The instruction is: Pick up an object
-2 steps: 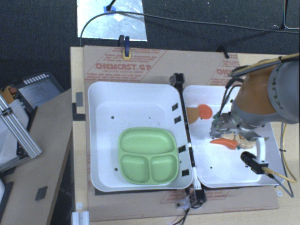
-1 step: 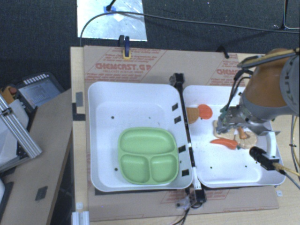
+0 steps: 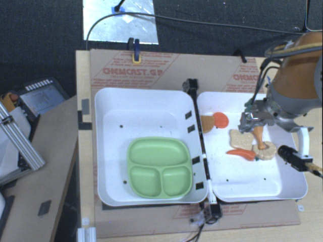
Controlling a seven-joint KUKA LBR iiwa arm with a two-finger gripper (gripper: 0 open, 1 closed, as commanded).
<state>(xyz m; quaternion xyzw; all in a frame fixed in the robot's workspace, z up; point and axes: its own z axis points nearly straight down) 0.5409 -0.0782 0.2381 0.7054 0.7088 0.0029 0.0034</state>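
I see a bench topped with a cardboard sheet [image 3: 151,69], dark carpet behind it, and two shallow white bins side by side on it. The left bin [image 3: 108,105] holds a pale green divided plate [image 3: 159,166] with three compartments, lying toward that bin's near edge. The right bin [image 3: 287,190] holds a small cluster of toy food near its middle: a round red-orange piece [image 3: 220,119] touching a tan-brown wedge [image 3: 207,123] by the bin's left wall, a pale bread-like slice [image 3: 240,139], a red-orange carrot-shaped piece [image 3: 241,154] just below it, a roundish cream piece [image 3: 267,150] to the right, and an orange-tan stick [image 3: 259,136] standing up out of the cluster. These pieces crowd each other, several touching or overlapping, so none sits clear of its neighbours.

My arm [image 3: 298,74] comes in from the right, its orange band above the far right corner of the right bin, wrist angled down. The gripper [image 3: 251,121] hangs over the cluster, right at the top of the stick. I cannot tell whether it is apart or closed, nor whether it grips anything.

A black part [image 3: 292,158] juts over the bin's right edge.
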